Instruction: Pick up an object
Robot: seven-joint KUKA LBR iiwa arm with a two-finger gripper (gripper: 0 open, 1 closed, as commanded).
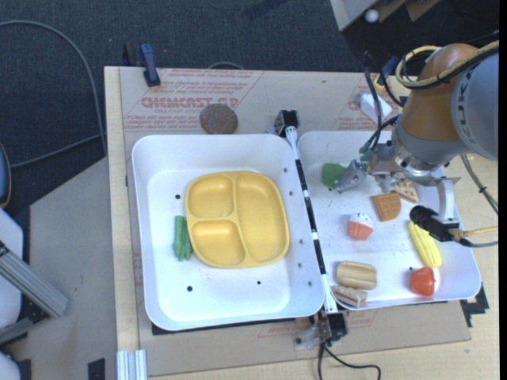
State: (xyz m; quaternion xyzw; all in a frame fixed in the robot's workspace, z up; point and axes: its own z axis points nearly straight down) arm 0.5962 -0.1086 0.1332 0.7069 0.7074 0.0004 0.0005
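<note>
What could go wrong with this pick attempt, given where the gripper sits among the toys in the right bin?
The gripper hangs low beside the green toy, near the right bin's far left corner, so it may nudge the toy against the wall rather than grasp it. The cracker piece and cupcake lie close by, so a sweep could scatter them. The arm's cables trail close to the bin rim and might snag.

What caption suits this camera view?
Tool hovers by a green toy in the right bin.

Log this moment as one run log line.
arm: over right bin | gripper: beside green toy, hold unconfirmed | yellow plate: left bin
</note>
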